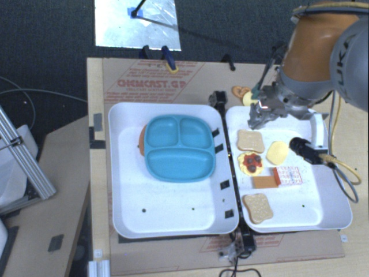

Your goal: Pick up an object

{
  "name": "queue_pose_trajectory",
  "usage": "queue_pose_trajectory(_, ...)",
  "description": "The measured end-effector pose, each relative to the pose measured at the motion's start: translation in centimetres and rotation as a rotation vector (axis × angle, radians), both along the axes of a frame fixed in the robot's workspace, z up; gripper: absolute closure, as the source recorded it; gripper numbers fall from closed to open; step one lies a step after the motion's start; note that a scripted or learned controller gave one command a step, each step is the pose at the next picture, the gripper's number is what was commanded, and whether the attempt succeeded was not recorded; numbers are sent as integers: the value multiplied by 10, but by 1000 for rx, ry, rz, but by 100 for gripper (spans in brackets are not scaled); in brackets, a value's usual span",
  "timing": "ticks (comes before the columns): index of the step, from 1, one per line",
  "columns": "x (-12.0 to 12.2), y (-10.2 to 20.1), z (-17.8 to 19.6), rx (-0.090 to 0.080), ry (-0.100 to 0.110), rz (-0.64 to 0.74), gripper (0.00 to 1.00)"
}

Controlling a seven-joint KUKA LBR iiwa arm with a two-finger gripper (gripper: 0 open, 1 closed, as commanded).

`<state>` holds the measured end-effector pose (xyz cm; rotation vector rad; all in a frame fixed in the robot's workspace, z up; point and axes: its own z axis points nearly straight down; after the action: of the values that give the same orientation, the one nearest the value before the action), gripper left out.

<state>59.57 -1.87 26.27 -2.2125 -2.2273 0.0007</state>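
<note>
The fingers [258, 120] hang low over the far end of the right bin [331, 206]; whether they are apart or together cannot be told. Just below them lies a slice of bread [251, 140], flat, its long axis running across the bin. Right of it sits a yellow piece [277, 152]. Nearer the camera lie a small pizza round [251, 163], an orange-brown block [264, 182], a red-patterned packet [288, 176] and a second bread slice [258, 207]. The left bin [130, 212] holds a blue divided plate [179, 148].
</note>
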Motion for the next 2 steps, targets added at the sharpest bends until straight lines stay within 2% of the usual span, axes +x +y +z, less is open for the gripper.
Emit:
queue_pose_trajectory(1,1,-2,3,-1,-4,-5,0)
queue_pose_trajectory(2,1,-2,14,-1,-6,-3,100)
